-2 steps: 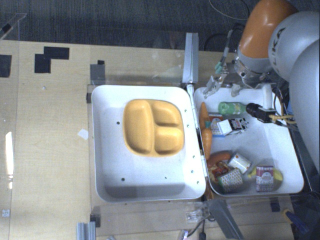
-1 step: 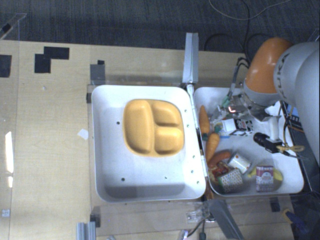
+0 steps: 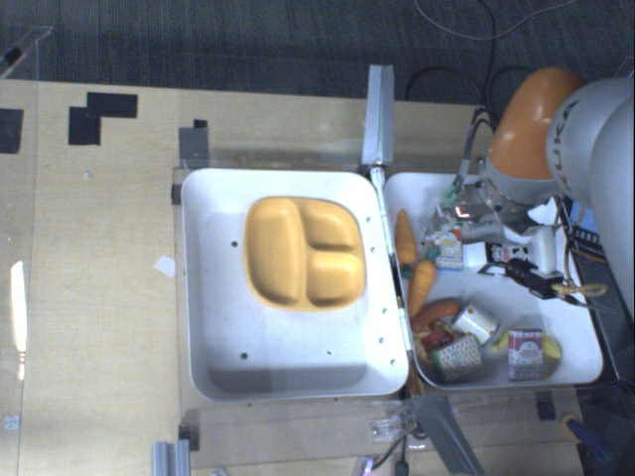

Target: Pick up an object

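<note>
Carrot [image 3: 421, 287]: orange, tapered, lying in right bin [image 3: 591, 363]

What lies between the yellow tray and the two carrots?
In the camera view, the raised rims where both bins meet lie between the yellow tray and the carrots, plus bare white floor of the left bin.

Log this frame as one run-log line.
arm: over right bin | gripper: low among items, near carrot | grasp: none visible | left bin: yellow tray

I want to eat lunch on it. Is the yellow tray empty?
Empty. The tray lies flat in the left bin; its three sections show bare yellow.
</note>
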You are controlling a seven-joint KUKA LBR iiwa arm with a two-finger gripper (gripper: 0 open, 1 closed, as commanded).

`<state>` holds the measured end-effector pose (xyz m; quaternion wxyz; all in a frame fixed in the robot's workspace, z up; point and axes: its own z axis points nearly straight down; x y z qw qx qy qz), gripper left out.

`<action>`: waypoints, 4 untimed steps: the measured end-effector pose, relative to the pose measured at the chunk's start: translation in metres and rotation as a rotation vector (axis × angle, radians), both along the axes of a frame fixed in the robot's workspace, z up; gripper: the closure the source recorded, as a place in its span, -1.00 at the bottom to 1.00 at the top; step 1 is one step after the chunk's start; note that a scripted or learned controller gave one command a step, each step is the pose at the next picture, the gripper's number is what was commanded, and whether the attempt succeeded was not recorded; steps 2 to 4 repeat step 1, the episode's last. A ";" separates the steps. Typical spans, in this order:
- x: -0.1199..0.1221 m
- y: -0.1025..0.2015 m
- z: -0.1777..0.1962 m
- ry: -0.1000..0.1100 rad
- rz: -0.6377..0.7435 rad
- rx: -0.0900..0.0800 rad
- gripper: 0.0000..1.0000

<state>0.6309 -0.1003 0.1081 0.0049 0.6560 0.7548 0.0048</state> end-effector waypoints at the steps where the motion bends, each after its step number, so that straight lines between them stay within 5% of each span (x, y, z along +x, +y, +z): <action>1: 0.009 0.050 0.088 0.006 -0.066 0.000 1.00; 4: 0.009 0.050 0.088 0.006 -0.066 0.000 1.00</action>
